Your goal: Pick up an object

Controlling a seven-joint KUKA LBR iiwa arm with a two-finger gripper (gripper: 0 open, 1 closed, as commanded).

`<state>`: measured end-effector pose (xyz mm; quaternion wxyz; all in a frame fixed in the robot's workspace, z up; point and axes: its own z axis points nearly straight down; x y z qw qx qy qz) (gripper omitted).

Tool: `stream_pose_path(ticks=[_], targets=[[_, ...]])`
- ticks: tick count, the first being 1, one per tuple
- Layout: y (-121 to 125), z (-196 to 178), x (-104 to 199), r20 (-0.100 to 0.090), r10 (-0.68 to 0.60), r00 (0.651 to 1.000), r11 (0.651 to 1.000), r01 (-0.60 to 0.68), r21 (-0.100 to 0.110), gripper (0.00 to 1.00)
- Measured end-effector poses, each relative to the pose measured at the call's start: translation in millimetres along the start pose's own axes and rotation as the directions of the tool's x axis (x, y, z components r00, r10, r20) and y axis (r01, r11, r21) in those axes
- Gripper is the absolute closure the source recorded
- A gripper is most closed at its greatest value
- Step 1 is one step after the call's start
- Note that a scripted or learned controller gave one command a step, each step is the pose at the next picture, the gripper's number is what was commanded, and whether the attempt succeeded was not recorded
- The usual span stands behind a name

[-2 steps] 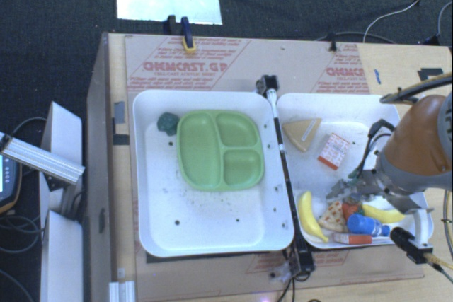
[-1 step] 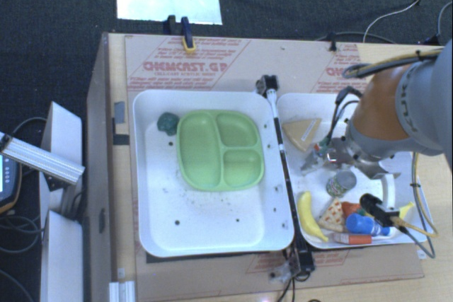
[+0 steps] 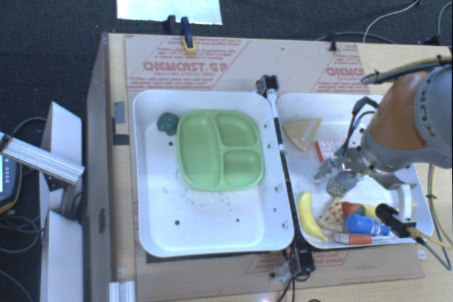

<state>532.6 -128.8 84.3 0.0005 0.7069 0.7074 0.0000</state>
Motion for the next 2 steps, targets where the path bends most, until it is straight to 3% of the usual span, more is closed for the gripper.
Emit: stream_pose_path(ticks=[1,2], targets=[[-17,0,-4,-0.001,0.000,1.000,1.000,0.000,0.000,0.00],[-16,-10,-3,-0.001,-0.002,1.000,1.000,0.002,-0.002,1.00]])
